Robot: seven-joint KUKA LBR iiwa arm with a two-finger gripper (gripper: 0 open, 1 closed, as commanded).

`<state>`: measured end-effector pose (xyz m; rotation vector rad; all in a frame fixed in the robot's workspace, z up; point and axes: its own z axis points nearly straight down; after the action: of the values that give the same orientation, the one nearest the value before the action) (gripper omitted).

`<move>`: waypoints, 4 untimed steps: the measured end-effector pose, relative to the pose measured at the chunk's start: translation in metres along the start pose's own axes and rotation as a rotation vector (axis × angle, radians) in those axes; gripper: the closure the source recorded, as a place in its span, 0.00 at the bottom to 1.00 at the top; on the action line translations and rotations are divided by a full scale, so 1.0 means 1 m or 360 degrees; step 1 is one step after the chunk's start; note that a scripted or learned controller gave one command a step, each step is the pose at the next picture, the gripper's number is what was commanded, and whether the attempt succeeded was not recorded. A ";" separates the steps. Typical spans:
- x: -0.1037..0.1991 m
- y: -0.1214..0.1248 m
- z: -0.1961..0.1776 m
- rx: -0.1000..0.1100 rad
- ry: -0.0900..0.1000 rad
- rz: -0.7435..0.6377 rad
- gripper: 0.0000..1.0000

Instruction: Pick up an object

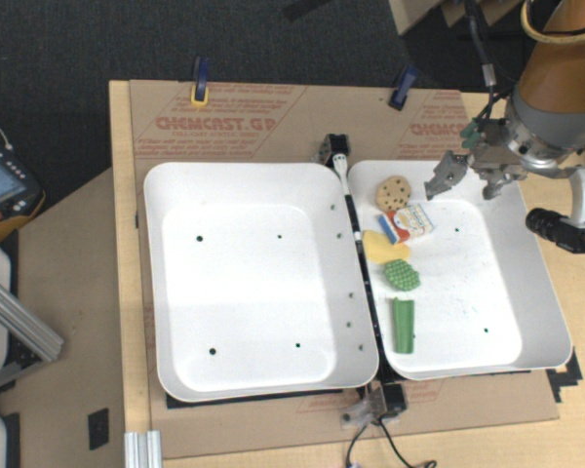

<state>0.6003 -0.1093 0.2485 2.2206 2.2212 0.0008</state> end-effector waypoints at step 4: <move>0.120 -0.119 -0.201 -0.0029 0.0007 -0.0024 1.00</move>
<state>0.4806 0.0107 0.4492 2.1965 2.2307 0.0258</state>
